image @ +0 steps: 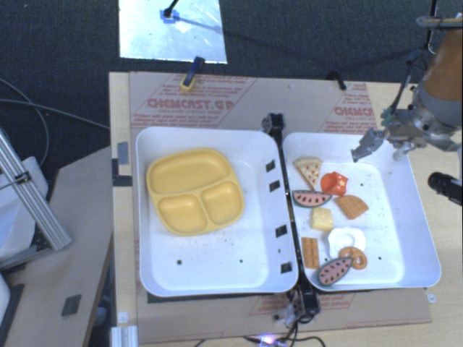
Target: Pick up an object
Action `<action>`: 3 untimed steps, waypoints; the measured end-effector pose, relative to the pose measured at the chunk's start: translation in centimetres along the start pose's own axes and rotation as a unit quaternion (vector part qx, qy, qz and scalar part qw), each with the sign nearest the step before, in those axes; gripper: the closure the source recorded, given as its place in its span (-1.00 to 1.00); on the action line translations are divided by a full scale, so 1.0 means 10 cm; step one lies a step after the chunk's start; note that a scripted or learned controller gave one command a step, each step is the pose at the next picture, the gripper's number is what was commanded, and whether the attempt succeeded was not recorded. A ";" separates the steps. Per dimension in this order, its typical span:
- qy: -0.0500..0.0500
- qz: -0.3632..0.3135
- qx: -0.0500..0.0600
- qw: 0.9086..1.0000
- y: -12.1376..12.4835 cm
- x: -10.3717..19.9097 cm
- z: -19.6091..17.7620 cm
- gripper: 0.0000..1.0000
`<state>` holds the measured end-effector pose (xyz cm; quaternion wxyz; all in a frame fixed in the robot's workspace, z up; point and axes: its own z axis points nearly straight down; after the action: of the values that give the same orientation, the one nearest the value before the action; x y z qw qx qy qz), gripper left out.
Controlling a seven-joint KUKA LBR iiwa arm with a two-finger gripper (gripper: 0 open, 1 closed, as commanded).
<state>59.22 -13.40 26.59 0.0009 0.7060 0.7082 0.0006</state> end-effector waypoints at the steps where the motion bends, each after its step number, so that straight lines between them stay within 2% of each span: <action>1: 0.002 -0.002 0.006 1.000 -0.15 0.45 1.32 -1.00; 2: 0.000 0.000 -0.001 1.000 -0.11 0.41 1.14 1.00; 3: 0.000 0.000 0.000 1.000 -0.11 0.41 1.14 -1.00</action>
<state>58.09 -9.28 15.17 0.0011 0.7061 0.7081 0.0011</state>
